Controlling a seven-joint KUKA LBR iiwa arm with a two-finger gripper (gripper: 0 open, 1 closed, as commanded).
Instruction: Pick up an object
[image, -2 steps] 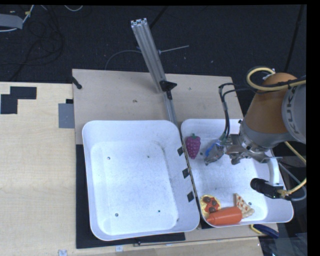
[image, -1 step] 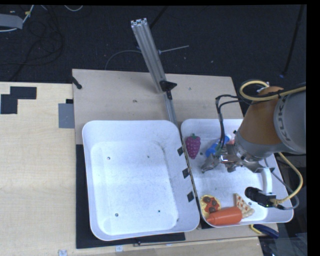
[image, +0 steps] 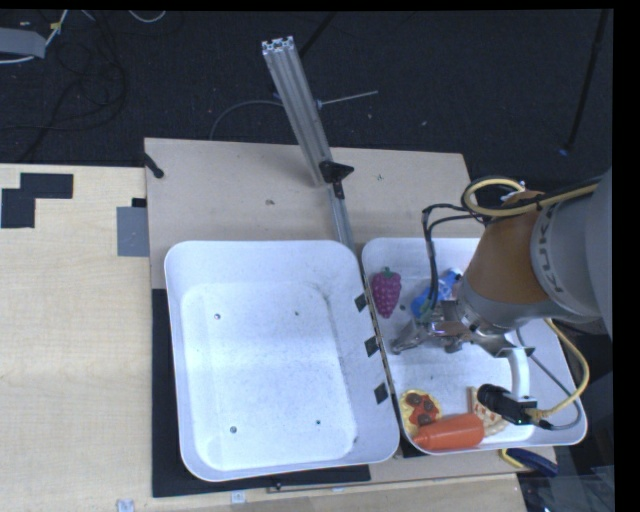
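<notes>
Left white bin (image: 200, 290) on bench (image: 240, 190); slanted aluminium rail (image: 300, 105) behind.

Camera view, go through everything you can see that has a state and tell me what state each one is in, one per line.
gripper: low inside the right bin, nothing seen held.
grape bunch: lying loose by the right bin's left wall.
orange sausage: lying flat at the near rim.
pizza slice: lying flat, just behind the sausage.
right bin: holding the toys.
left bin: flat on the bench.

no text, label or number can be read
</notes>
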